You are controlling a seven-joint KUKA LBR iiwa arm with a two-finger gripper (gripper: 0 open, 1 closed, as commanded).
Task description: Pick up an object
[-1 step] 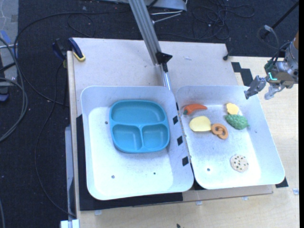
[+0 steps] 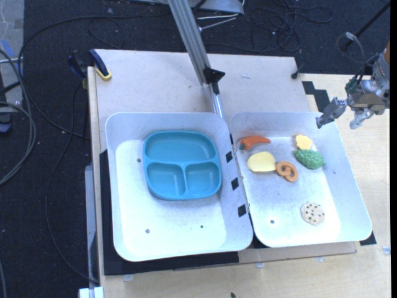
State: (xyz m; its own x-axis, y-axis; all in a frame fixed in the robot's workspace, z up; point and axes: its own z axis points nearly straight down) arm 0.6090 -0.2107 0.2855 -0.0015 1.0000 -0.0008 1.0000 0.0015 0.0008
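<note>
Grey arm [image 2: 386, 73] cut off above gripper [image 2: 342, 117].

A blue divided plate [image 2: 183, 164] is set in the left white bin [image 2: 124, 228] (three compartments can be made out). A slanted metal pole [image 2: 189, 30] is seen above the bench [image 2: 155, 79], black cables [image 2: 43, 104] are strewn across the dark floor, and a yellow-tipped clamp [image 2: 99, 67] is fixed at the bench's far-left corner
</note>
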